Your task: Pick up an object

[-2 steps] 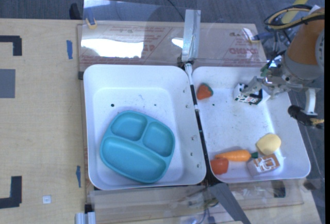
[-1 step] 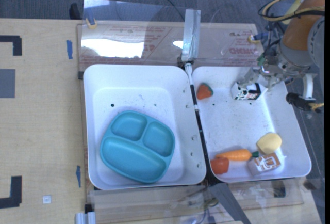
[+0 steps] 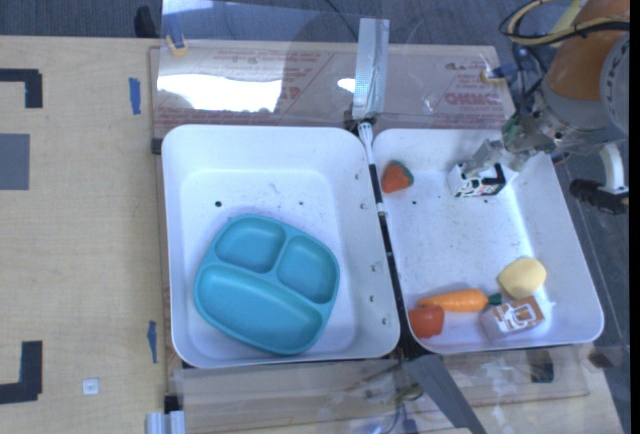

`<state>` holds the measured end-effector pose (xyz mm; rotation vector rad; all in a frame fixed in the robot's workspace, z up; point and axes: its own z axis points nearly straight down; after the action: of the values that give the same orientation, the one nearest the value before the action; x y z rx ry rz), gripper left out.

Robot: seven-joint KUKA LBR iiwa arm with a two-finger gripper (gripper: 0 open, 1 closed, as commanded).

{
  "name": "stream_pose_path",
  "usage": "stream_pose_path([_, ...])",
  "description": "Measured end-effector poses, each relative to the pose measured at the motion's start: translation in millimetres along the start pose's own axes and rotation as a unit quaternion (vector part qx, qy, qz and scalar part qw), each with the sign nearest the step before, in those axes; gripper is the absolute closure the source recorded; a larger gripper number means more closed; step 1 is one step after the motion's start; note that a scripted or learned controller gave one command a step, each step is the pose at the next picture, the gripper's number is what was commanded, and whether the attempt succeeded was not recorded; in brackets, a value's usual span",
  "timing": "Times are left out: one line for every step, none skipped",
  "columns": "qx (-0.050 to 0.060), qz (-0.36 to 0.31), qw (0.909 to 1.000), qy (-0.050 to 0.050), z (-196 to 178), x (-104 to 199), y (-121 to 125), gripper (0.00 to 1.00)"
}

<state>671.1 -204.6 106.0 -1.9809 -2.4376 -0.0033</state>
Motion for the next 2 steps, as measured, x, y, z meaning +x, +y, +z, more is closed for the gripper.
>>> stream_pose_path([-0.001, -0.034, 0.9994, -0.005, -0.3, 2.6, 0.2, 0.0])
stream_pose_path([0.003, -0.148, 0.9889, -0.004, -0.7, -1.7, -2.7, 0.0])
